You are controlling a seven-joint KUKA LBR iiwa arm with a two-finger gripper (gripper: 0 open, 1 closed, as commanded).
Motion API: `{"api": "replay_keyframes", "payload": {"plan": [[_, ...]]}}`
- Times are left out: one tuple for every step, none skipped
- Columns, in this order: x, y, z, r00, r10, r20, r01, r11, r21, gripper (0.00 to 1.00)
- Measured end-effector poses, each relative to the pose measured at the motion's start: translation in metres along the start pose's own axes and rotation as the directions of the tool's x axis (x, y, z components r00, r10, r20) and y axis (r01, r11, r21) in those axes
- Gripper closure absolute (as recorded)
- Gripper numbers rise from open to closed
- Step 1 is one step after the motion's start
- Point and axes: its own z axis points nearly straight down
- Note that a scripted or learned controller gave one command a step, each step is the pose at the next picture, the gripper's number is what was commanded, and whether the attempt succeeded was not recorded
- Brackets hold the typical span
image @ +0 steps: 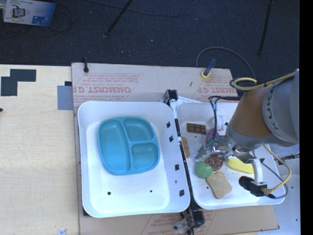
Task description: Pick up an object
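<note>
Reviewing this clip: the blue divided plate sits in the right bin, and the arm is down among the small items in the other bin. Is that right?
Not quite. The camera view shows the blue divided plate in the left bin, not the right. The arm is down among the small items, such as the green ball, in the right bin.

— Where did we find room in the left bin [88, 131]?
— Along its near floor and around the blue divided tray [129, 145], which took up the middle; the strip below it lay bare.
— And the right bin [205, 112]?
— Crowded. We saw the green ball [203, 170], the tan sponge-like block [219, 185], the yellow banana [239, 166] and the brown chocolate bar [196, 128] close together, with the arm [264, 114] and its cables overhanging them from the right.
</note>
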Motion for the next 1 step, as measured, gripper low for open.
{"api": "replay_keyframes", "payload": {"plan": [[-0.0191, 0.0536, 0.0007, 1.0, -0.001, 0.002, 0.001, 1.0, -0.001, 0.0]]}}
